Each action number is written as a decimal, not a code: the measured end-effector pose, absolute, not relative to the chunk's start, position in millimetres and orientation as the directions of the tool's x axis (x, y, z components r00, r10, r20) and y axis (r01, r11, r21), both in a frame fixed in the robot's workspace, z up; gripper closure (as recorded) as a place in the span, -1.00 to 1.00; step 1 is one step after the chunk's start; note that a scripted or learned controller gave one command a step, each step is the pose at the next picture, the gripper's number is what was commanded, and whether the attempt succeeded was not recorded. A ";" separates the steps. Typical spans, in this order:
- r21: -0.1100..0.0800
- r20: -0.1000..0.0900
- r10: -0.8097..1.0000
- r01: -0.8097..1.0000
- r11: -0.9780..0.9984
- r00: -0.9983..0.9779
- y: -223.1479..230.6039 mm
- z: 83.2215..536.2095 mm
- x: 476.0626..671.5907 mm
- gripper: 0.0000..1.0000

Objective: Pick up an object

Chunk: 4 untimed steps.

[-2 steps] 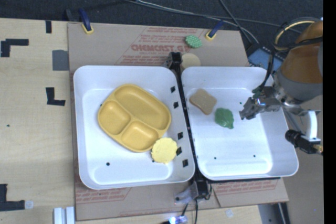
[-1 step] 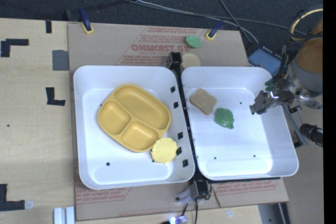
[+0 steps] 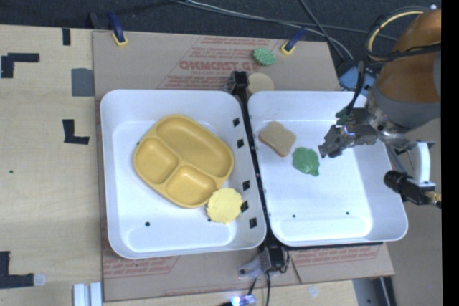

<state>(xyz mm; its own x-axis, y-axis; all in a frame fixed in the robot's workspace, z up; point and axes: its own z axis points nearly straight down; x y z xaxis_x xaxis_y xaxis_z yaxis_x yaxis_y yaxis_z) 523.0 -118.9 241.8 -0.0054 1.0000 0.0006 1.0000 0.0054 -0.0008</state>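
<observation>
two white bins side by side on a desk (image 3: 43,154). left bin (image 3: 118,226): yellow tray (image 3: 183,160) w/ 3 sections, yellow disc (image 3: 224,206) touching its lower right edge. right bin (image 3: 358,222): tan piece (image 3: 277,138), green piece (image 3: 306,160) just beside it. arm enters from right; fingers (image 3: 331,145) sit over right bin, just right of green piece, holding nothing visible; can't tell how far open.
</observation>
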 end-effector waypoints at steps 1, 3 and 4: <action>-0.002 0.001 1.000 1.000 0.007 -0.007 -57.5 232.3 535.5 1.00; 0.000 0.001 1.000 1.000 0.007 -0.007 41.8 234.6 548.1 1.00; -0.003 0.000 1.000 1.000 0.006 -0.006 90.2 220.4 558.3 1.00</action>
